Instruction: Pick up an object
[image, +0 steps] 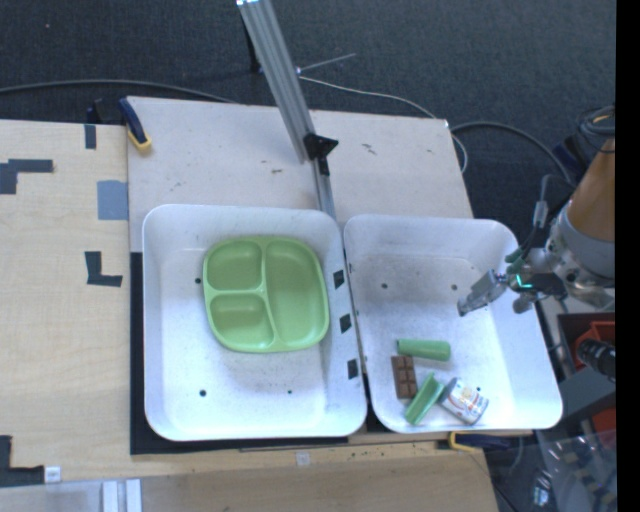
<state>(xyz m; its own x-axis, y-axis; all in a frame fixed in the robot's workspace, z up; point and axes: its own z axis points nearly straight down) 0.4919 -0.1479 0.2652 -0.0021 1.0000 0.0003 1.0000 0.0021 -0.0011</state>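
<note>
Landmark: right bin (420, 240), the white one nearer the arm.
Gripper (490, 292): over its right edge, fingers spread, nothing between them.
Objects: green cylinder (424, 349), brown bar (404, 376), green stick (423, 399) and small can (465, 402), clustered in its near corner.
Green plate (266, 293): in the left bin (175, 330) beside it.

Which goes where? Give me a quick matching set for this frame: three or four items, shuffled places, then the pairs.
Items
1. green divided plastic plate
2. brown rectangular bar
3. small round tin with a printed label
4. end effector

Places
A. right bin, near front corner
B. over the right bin's right side
C. left bin
D. right bin, just below a green cylinder

Pairs: 1-C, 2-D, 3-A, 4-B
</note>
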